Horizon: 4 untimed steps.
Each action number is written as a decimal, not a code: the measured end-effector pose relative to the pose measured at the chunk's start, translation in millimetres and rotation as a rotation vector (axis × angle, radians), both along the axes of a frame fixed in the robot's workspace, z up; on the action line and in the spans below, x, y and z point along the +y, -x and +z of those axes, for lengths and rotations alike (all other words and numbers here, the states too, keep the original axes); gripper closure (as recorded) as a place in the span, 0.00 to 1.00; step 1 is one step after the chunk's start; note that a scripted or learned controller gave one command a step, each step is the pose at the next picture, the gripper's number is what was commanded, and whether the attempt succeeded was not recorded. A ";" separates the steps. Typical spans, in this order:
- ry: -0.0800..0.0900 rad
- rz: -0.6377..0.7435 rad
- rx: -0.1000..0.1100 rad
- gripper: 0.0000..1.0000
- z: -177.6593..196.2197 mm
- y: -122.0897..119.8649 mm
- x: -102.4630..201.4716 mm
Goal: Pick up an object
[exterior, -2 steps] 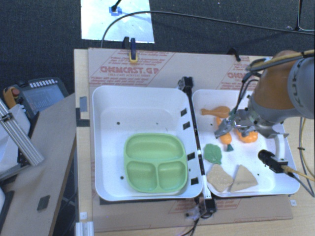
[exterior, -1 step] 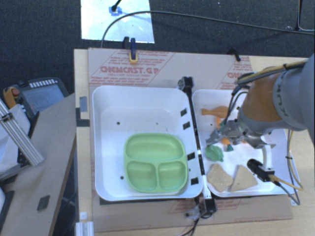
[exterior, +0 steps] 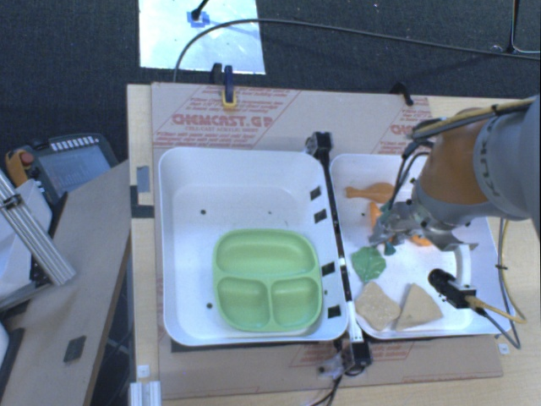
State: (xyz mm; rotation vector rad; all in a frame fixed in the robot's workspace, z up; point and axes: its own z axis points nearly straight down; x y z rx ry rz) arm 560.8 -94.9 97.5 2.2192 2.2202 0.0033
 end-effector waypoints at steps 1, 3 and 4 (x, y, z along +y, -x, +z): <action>0.000 0.004 -0.004 1.00 51.3 -9.5 6.8; 0.001 0.003 -0.003 1.00 144.6 -3.1 9.7; -0.002 0.009 0.002 1.00 149.4 8.4 63.2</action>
